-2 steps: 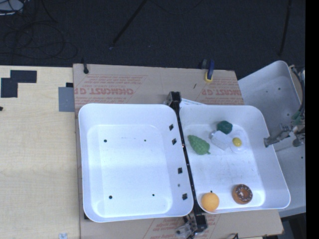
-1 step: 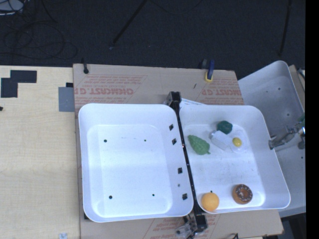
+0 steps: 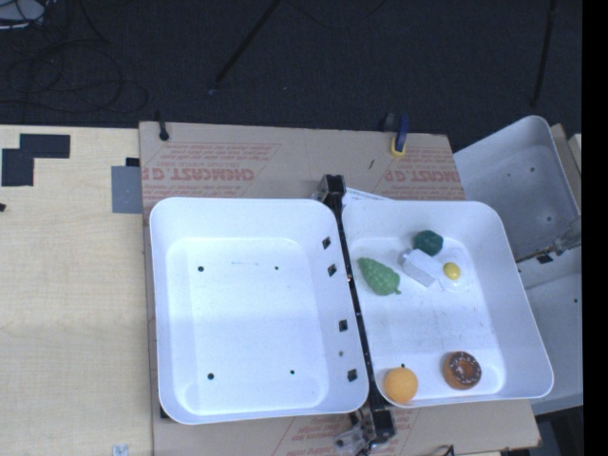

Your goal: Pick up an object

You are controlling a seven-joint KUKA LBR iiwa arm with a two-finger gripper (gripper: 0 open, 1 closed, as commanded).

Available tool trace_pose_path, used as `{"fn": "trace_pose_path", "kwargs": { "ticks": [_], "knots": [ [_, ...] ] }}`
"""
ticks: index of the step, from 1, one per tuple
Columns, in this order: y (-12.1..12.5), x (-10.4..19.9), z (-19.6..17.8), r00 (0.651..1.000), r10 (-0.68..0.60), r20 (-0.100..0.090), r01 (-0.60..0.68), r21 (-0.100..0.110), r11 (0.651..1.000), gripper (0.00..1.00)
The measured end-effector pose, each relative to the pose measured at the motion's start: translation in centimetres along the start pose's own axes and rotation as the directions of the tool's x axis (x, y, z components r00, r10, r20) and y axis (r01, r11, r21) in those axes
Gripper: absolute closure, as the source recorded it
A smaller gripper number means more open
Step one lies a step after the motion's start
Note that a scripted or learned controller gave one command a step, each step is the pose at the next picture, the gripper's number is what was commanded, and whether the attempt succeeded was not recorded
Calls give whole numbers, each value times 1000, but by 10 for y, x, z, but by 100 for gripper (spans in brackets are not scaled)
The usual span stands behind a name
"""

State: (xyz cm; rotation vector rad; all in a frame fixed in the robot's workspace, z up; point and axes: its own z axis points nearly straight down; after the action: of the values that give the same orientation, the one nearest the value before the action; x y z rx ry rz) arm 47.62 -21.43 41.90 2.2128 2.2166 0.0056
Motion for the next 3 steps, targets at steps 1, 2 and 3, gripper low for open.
{"fn": "trace_pose_path", "kwargs": {
  "ticks": [1,2,3],
  "knots": [
    [1,30,-84,1000,-3,-2,3,1,1000,0],
    [2,30,-89,1000,-2,-3,2,12,1000,100],
    [1,112,-80,1000,-6,-6,7,12,1000,100]
  ]
}}
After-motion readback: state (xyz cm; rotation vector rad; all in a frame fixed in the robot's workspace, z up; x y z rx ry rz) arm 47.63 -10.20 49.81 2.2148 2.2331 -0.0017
